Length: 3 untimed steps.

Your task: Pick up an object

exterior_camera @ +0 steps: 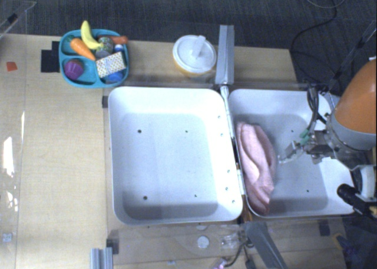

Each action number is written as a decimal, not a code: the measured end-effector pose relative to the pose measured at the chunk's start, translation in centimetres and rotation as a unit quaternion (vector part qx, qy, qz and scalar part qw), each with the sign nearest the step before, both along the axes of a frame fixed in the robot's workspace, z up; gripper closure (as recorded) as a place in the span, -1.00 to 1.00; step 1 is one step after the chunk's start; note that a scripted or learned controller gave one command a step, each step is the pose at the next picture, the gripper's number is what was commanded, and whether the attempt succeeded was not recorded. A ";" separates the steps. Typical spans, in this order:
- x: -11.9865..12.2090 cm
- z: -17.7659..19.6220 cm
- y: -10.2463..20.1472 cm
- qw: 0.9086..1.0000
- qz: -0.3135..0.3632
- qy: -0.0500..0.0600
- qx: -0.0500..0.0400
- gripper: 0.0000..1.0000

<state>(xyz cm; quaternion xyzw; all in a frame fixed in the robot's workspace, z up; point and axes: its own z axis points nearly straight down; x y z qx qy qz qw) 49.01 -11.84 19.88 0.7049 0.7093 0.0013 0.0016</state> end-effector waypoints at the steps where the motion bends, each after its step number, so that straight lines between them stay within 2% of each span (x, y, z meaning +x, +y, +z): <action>1: 6.0 -10.5 2.7 0.988 0.156 -0.004 -0.002 -1.00; 2: 6.3 -9.3 2.9 0.988 0.157 -0.009 -0.001 1.00; 3: 11.3 -1.2 6.0 0.992 0.130 -0.003 -0.001 1.00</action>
